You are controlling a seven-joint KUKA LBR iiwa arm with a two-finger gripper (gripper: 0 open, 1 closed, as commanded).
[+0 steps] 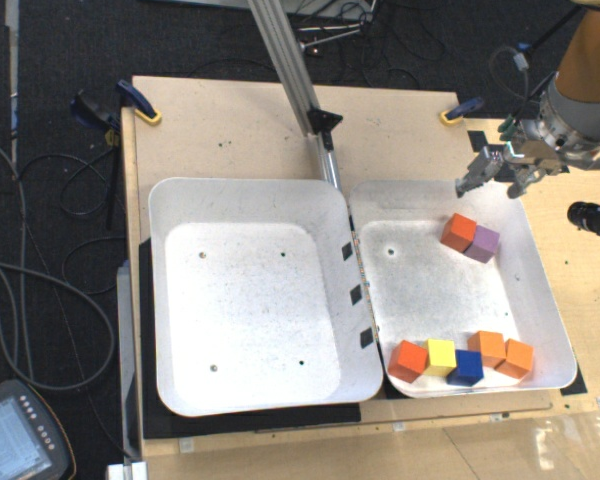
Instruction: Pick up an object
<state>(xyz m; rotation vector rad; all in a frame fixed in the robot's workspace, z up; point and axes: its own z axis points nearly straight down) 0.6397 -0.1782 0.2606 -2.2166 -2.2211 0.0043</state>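
Gripper (499,176) of your grey arm hovers, jaws apart and holding nothing, above the right white bin's (540,278) far rim, near an orange cube (458,232) touching a purple cube (483,242).

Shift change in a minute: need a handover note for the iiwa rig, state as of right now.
End effector: above the right bin's far right corner, nothing visibly between its fingers.
Blocks, all in the right bin: orange block touching purple block near the far side; along the near wall, red-orange block, yellow block, blue block, and two orange blocks.
Done: nothing picked yet.
Left: descend, grasp, lift. The orange/purple pair looks closest.
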